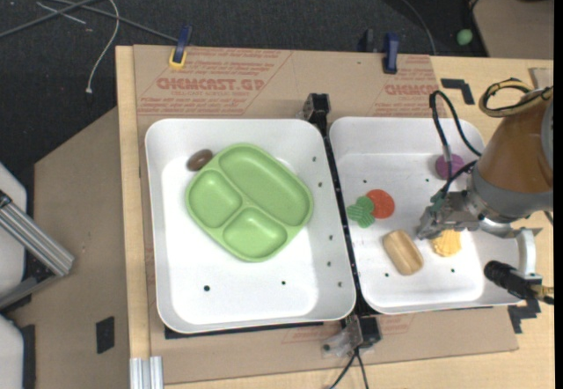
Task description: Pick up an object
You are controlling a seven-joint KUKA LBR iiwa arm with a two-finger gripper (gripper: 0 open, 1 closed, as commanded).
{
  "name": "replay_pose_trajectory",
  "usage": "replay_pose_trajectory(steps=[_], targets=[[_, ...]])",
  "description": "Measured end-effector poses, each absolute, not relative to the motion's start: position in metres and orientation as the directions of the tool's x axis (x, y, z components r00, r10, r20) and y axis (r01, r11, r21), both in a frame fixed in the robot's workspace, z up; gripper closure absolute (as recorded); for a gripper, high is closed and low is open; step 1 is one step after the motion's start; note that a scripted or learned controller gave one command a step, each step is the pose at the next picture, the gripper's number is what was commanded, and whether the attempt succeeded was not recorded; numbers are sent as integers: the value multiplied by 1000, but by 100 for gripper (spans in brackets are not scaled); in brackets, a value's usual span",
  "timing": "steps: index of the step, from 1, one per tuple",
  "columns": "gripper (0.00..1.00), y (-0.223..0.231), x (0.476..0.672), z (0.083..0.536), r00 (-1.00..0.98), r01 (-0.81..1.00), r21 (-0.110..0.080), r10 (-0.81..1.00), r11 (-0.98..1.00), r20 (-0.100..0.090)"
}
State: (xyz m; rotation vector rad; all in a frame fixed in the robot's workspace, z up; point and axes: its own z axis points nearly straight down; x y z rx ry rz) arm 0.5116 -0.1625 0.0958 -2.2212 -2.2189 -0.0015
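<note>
My gripper is low in the right bin, at its right side, directly over a yellow object that shows just below the fingers. A tan bread-like roll lies just left of the gripper. Further left sit a red round piece and a green broccoli-like piece, touching each other. A purple object lies near the bin's far right, partly hidden by the arm. In the left bin lie a green divided plate and a small brown object at its upper left.
A black divider runs between the two bins. Black cables hang from the arm over the right bin's far side. Blue clamps hold the cardboard base at the back.
</note>
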Motion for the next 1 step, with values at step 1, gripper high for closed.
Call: replay_pose_trajectory(steps=[1], targets=[[100, -166, 522, 154, -1, 1000, 6, 1000, 1, -2]])
